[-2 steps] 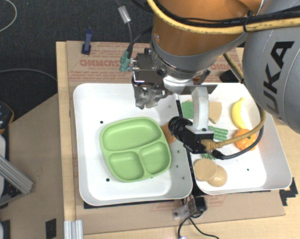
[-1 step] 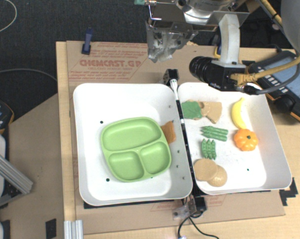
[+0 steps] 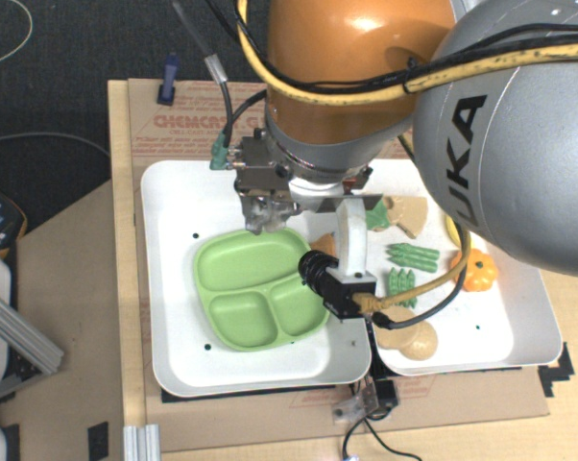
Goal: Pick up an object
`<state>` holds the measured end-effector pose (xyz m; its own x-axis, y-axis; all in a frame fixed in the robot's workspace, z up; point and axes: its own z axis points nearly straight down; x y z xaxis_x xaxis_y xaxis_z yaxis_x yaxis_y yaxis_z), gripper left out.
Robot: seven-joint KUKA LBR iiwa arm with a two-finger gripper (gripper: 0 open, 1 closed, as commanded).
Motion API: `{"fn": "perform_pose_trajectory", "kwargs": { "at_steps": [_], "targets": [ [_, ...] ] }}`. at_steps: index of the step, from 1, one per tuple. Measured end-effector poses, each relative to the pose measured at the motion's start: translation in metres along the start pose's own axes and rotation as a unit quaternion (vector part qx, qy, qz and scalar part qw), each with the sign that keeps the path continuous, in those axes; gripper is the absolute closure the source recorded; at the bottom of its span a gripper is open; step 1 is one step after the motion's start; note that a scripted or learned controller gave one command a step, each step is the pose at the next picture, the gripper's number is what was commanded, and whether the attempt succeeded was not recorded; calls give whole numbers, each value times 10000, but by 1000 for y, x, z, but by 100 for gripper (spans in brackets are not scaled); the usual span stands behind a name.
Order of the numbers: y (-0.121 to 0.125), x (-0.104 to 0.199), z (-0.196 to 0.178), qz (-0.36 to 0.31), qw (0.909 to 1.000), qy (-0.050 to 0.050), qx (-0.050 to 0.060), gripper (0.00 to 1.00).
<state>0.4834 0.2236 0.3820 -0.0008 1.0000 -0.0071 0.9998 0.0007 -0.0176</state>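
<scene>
Looking down past the arm (image 3: 433, 94), whose orange band and grey wrist cover the far edges of both bins, I judge this to be the approach step, with nothing lifted. The left bin (image 3: 169, 257) carries a green divided tray (image 3: 255, 286) across its middle, reaching toward its near right corner. The right bin (image 3: 519, 339) holds small items: green ridged pieces (image 3: 412, 255) near its centre, a tan wedge (image 3: 411, 214) toward its far edge, an orange piece (image 3: 478, 273) at the right, a tan disc (image 3: 411, 341) at its near edge. The gripper (image 3: 262, 214) sits at the tray's far rim; whether it's ready to clamp I cannot tell. Next, I'd want it lowered over that rim and closed.
</scene>
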Motion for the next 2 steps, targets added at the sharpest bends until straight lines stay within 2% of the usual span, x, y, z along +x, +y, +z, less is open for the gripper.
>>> {"fn": "perform_pose_trajectory", "kwargs": {
  "at_steps": [1, 2],
  "targets": [
    [24, -10, 86, 19, 10000, 12, -36, 100],
    [23, 1, -61, -12, 9998, 77, -172, 100]
  ]
}}
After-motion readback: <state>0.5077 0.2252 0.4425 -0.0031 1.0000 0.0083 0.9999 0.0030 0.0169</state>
